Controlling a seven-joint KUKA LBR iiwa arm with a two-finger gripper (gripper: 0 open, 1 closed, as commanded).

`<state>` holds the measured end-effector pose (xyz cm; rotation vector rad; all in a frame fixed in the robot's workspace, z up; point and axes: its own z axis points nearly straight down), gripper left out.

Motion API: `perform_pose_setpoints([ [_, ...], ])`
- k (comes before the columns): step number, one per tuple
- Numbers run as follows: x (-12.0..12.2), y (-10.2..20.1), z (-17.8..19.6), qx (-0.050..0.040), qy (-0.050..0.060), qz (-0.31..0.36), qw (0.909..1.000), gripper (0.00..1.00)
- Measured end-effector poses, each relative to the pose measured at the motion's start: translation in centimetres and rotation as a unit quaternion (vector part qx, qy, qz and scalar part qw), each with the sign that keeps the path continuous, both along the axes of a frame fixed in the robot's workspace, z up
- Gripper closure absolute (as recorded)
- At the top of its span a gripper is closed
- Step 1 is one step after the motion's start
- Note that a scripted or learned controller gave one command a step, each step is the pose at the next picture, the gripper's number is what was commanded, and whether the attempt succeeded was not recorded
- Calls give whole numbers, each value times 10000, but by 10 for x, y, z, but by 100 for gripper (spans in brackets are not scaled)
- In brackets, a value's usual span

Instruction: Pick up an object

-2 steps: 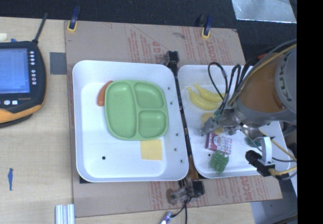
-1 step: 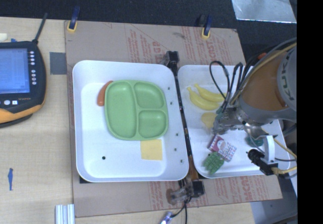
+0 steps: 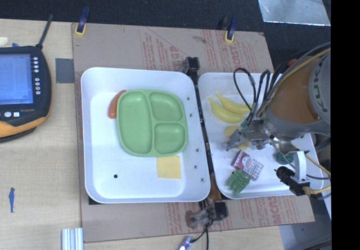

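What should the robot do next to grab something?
Probably lower a little and close. The gripper hovers in the right bin, low over a yellow piece just below the bananas, and nothing shows between its fingers yet. That piece looks like the nearest thing to take.

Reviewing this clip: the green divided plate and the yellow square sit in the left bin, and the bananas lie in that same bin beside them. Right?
Not quite. The green divided plate and the yellow square do sit in the left bin, but the bananas lie in the right bin, near the arm's pincer. The camera view shows them across the divide between the two bins.
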<state>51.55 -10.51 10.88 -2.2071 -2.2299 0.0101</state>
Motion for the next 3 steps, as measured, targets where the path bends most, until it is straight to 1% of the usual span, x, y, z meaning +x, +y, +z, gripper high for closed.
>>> perform_pose_setpoints([
  [1, 39, 4, -17, 2, -19, -20, 10000, 0],
  [2, 39, 2, -7, 0, -16, -15, 10000, 100],
  [3, 70, 55, 84, 13, -28, -31, 10000, 100],
])
